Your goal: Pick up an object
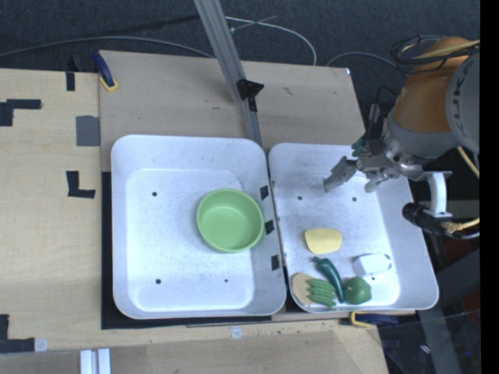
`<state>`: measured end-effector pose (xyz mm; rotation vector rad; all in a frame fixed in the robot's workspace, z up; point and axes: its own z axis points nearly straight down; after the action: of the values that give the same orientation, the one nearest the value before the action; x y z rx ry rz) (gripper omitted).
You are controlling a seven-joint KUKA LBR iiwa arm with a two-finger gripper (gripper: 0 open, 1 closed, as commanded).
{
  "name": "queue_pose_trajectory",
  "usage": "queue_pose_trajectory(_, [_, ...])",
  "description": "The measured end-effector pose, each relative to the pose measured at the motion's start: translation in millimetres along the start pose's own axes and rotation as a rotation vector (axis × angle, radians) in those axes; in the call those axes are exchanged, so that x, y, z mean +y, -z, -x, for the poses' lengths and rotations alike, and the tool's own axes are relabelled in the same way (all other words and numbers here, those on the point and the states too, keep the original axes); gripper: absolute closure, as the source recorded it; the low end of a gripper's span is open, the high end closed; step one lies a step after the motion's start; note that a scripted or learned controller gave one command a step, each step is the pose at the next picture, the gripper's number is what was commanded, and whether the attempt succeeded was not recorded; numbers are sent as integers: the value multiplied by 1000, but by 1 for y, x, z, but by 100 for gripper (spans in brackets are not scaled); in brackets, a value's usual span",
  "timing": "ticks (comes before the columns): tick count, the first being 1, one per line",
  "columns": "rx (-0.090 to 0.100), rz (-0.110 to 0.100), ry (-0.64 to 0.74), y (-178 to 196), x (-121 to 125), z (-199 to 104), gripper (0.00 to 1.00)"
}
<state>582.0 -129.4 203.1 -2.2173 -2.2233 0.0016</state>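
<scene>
I work in a robotics lab, not a home. My bench (195,100) is plain wood marked with strips of black tape (74,184), and two white bins (132,209) sit side by side on it. Loose cables (273,33) trail over dark carpet (93,6) behind, and a metal pole (222,41) rises from the bench.

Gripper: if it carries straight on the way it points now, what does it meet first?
Likely the bare floor of the right bin: the gripper points down-left, clear of the yellow object. Height above the bin is unclear.
</scene>
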Motion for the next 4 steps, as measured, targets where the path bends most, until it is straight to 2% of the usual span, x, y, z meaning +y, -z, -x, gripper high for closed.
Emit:
queue_pose_trajectory(1, [0,0,0,0,0,0,0])
queue_pose_trajectory(2, [0,-6,-1,-64,3,0,0])
queue_pose_trajectory(3, [-2,0,-1,-116,3,-1,0])
queue_pose_trajectory(4, [0,-2,-1,-105,3,-2,100])
